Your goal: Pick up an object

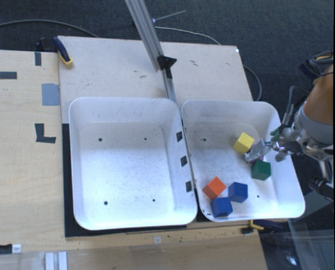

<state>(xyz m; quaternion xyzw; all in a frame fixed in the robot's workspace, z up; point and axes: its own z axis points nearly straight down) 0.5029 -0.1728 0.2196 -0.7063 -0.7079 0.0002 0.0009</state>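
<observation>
Pincer: two-finger metal gripper [257,152] on the grey arm with orange band [319,108], reaching in from the right over the right-hand bin; its tip sits between the yellow and green blocks, near both. Whether it is wide or narrow cannot be told, and no block shows between the fingers.

Pale wooden bench top [21,117]: bears both bins, with grey tape marks on its left part.

Left shallow white plastic bin [77,167]: speckled floor.

Right shallow white plastic bin [223,108]: holds five blocks, all lying on its floor.

Slanted grey metal rail [145,24]: runs down from the top edge to the seam between the bins.

Small yellow cube [243,143]: just left of the gripper tip.

Small green cube [261,170]: just below the tip.

Small orange cube [214,187]: near the bin's front.

Two small blue cubes [238,192] and [221,207]: beside the orange one, at the front wall.
</observation>
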